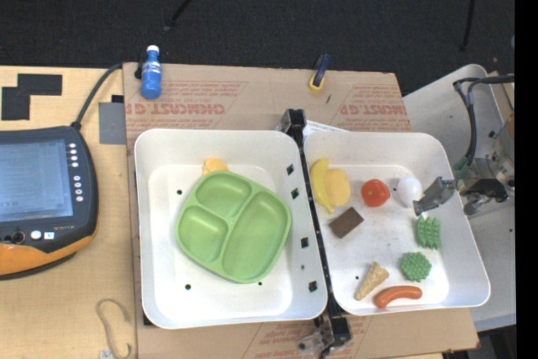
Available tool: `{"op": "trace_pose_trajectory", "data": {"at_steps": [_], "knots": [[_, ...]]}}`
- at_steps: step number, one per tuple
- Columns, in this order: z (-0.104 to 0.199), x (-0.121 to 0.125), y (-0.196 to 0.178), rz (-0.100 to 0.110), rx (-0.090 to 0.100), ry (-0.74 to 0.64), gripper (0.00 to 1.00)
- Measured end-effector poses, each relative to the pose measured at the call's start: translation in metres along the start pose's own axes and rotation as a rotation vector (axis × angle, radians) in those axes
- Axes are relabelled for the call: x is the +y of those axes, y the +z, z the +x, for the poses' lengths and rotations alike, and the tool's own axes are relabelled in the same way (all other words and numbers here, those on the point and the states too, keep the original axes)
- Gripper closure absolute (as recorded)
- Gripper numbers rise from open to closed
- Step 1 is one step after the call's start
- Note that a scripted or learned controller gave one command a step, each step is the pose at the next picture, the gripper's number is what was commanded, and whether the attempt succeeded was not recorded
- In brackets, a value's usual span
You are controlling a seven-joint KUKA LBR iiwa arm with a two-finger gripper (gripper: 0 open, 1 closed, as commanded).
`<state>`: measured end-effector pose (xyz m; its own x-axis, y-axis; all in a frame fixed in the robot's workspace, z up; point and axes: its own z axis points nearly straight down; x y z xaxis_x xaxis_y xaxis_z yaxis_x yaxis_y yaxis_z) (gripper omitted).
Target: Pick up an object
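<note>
Claw (439, 193) sits at the right edge of the right bin (458, 172), low over the rim, just beside the white ball (408, 188). Can't tell how far it's open, and nothing visible between its tips, so no grasp to report. The arm comes in from the right, mostly cables and a bracket at the frame edge. Right bin contents: banana (320, 179) with a yellow lump (335, 187) touching it near the divider, brown block (345, 222) just below those, tomato (376, 193) near centre, white ball beside it to the right. Light green ridged piece (428, 231) below the claw, darker green bumpy piece (415, 266) under that, red sausage (398, 295) by the front wall, tan wedge (371, 280) just left of it. All lying loose on the bin floor. Left bin (160, 181) holds a green divided plate (233, 225), tilted in view, with a small orange item (214, 166) poking out behind its top-left rim. Both bins sit on cardboard (252, 97) on the table. Blue bottle (151, 72) and a blue-yellow clamp (319, 72) at the cardboard's far edge. Teach pendant (42, 189) to the left.
</note>
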<state>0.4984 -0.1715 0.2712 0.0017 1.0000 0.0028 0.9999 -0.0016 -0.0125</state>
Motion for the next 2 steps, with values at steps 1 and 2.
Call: {"op": "trace_pose_trajectory", "data": {"at_steps": [1, 2], "knots": [[0.000, 0.002, -0.005, -0.011, -0.003, -0.002, 0.00], [0.000, -0.002, 0.058, -0.004, 0.000, -0.003, 0.00]]}}
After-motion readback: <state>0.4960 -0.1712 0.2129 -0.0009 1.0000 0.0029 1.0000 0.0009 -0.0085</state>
